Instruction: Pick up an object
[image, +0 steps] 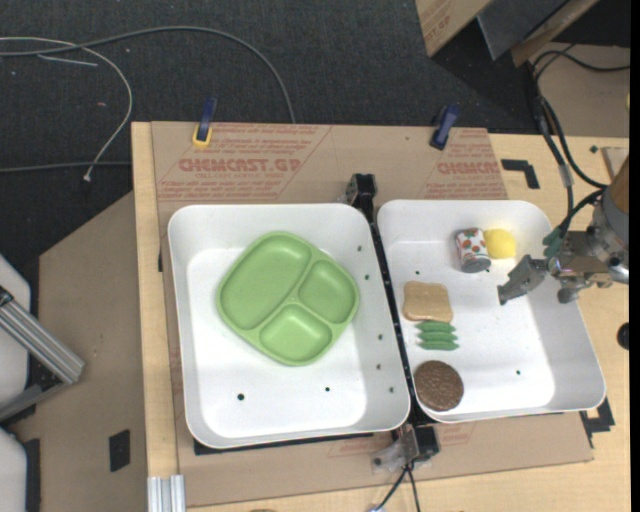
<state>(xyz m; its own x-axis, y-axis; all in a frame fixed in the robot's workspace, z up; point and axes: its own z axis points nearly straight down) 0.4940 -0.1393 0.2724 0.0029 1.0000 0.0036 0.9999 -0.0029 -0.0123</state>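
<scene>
Two white bins sit side by side on the worktop (150, 330). The left bin (200, 400) holds a green divided plate (289, 297), likely a drop target, sitting tilted near the middle.

The right bin (560, 380) holds the pickable stuff: a small can (471, 249) touching a yellow ball-like item (499, 243) near the far wall, then a toast slice (427, 300), green pea pod (437, 335) and brown round patty (438, 385) in a line along the left wall, close together.

The jaws (545, 278) hang over the right bin's right side, apart from all items. They look spread open, nothing between them.

Nearest candidates are the can and yellow item. Those two touching could make a clean grasp tricky.
</scene>
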